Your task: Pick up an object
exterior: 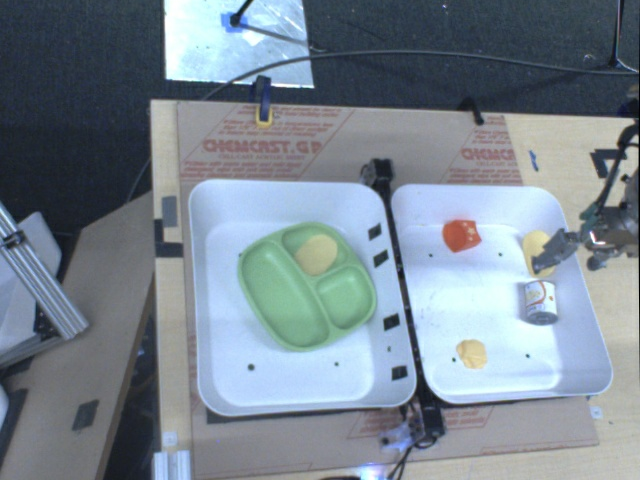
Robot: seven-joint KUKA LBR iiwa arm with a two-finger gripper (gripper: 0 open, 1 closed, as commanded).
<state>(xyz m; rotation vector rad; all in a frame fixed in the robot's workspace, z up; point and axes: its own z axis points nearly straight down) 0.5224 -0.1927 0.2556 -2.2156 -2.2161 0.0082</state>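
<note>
We see a big brown worktop (330,133) with two white bins side by side. The left bin (215,268) holds a green plate (290,303) with three parts. A pale yellow lump (317,254) sits in the top part of the plate.

The right bin (570,368) holds four small things we could pick. There is a small can (540,302) near the right wall, with a white label. A red-orange thing (461,234) sits near the top of the bin. A yellow thing (536,245) lies at the right, above the can. A smaller yellow-orange lump (471,353) rests near the bottom, well apart from the others.

The hand (552,258) reaches in from the right edge of the right bin. Its dark tip is just beside the yellow thing and above the can. We cannot tell if the hand is open or closed.

We think the job is only starting. Nothing is lifted yet. All four things lie on the bin floor. The hand must close on one and lift it up.
</note>
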